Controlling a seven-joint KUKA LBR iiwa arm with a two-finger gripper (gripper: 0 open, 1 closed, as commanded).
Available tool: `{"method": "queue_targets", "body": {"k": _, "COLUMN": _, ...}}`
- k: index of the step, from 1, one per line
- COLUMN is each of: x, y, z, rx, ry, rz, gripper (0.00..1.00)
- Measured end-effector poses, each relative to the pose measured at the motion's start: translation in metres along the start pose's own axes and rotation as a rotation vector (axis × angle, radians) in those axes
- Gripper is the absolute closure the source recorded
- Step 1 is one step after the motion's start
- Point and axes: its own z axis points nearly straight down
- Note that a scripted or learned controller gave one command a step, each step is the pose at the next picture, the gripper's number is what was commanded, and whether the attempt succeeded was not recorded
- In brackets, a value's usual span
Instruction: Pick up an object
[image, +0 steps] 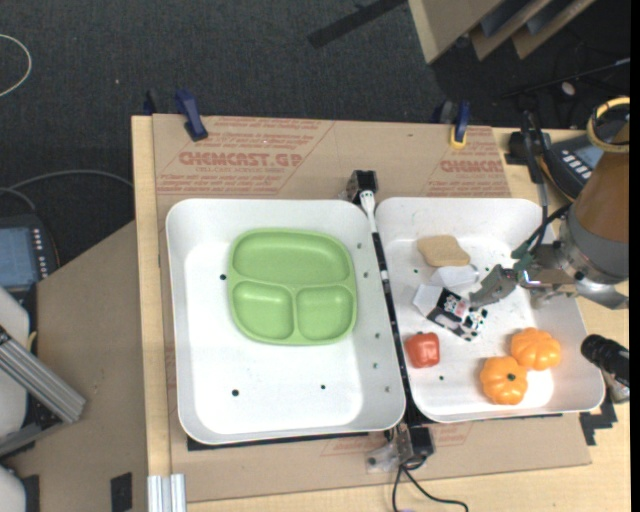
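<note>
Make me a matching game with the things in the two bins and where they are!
Things:
1. green plate
2. red pepper
3. tan block
4. two pumpkins

Places:
A. top of the right bin
B. left bin
C. bottom right of the right bin
D. right bin, by the middle divider

Pairs: 1-B, 2-D, 3-A, 4-C
</note>
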Motion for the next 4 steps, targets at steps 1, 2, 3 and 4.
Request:
{"method": "queue_targets", "body": {"k": 1, "x": 0.074, "y": -0.010, "z": -0.222, "rx": -0.019, "ry": 0.000, "rz": -0.007, "gripper": 0.00}}
{"method": "queue_targets", "body": {"k": 2, "x": 0.071, "y": -0.010, "z": -0.224, "rx": -0.004, "ry": -0.001, "rz": -0.001, "gripper": 1.00}}
{"method": "queue_targets", "body": {"k": 3, "x": 0.202, "y": -0.017, "z": -0.217, "rx": 0.004, "ry": 0.002, "rz": -0.015, "gripper": 1.00}}
{"method": "queue_targets", "body": {"k": 4, "x": 0.242, "y": -0.017, "z": -0.188, "rx": 0.006, "ry": 0.000, "rz": -0.005, "gripper": 1.00}}
